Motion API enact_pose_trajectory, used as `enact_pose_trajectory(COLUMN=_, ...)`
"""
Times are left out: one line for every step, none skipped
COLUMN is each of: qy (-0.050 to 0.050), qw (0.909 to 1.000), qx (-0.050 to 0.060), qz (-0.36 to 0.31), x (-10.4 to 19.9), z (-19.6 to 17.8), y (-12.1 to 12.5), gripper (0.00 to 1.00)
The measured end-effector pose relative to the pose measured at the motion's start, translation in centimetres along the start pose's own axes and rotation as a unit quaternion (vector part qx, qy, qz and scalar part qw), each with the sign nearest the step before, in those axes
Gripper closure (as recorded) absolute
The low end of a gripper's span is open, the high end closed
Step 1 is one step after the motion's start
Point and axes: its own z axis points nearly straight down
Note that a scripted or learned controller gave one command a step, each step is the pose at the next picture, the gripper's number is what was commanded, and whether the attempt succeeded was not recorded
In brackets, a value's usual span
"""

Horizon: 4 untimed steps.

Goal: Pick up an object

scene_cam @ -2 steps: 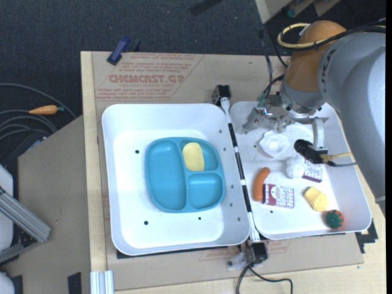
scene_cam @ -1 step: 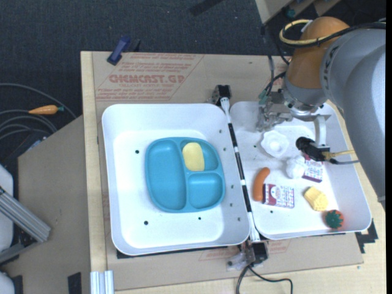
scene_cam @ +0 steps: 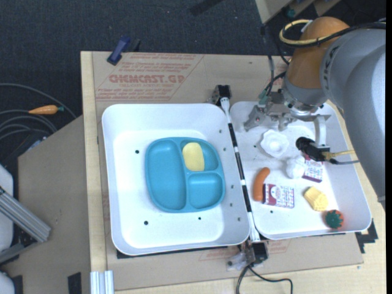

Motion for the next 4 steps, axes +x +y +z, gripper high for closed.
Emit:
enact_pose_trajectory(qy=0.000, qw=1.0000, qx=0.001, qz=0.000, x=0.2, z=1.0, y=-0.3, gripper=0.00)
enact_pose_trajectory(qy=0.000, qw=1.0000, qx=0.000, qz=0.000, x=0.2, z=0.0, y=-0.2, gripper=1.00)
enact_pose_trajectory(qy=0.000, qw=1.0000, qx=0.000, qz=0.000, x=0.2, z=0.0, y=-0.2, gripper=0.00)
enact_pose_trajectory(qy=0.000, qw=1.0000, qx=0.000, qz=0.000, x=-0.3, z=1.0, y=0.0, gripper=0.00)
